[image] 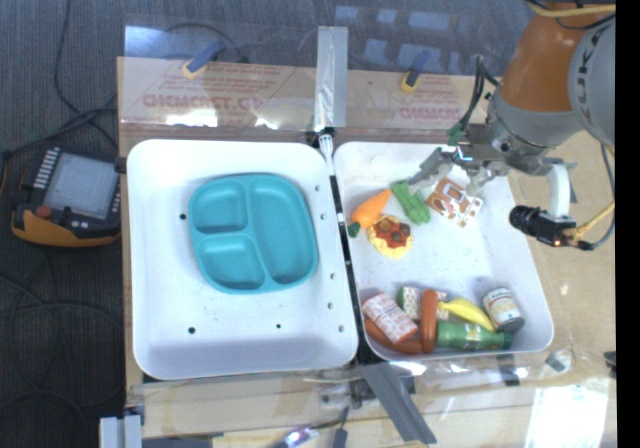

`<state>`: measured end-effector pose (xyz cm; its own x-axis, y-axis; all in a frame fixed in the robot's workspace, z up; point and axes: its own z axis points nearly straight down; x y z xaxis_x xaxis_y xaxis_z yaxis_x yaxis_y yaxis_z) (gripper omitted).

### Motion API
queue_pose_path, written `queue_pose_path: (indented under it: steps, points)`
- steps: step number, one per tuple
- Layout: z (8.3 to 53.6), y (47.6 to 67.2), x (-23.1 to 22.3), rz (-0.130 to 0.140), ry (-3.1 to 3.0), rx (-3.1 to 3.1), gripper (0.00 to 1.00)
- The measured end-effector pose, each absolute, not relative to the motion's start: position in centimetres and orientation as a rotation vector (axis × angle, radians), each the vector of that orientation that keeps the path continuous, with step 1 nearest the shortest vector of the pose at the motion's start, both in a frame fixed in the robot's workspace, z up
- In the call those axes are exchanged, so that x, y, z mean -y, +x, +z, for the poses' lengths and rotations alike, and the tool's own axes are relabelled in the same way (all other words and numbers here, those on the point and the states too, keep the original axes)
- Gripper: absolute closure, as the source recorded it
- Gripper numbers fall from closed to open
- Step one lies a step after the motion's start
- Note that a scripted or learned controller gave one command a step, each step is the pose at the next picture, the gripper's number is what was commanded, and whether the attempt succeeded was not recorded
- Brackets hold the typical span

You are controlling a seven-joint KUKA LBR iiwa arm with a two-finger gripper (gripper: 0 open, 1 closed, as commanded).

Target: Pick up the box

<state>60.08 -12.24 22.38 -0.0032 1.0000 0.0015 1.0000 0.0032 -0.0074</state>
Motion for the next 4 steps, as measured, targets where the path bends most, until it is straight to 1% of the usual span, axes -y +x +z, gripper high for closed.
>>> queue_pose_path:
  steps: [1, 2, 3, 4]
  points:
    - [22.4, 60.1, 12.2, 0.007, -2.213, 2.221, 0.00]
    - [12.9, 58.4, 11.4, 0.010, -2.268, 2.165, 0.00]
    - [18.1, 59.7, 7.0, 0.008, -2.083, 2.347, 0.00]
    - [19.6, 61.2, 13.9, 0.007, -2.071, 2.357, 0.00]
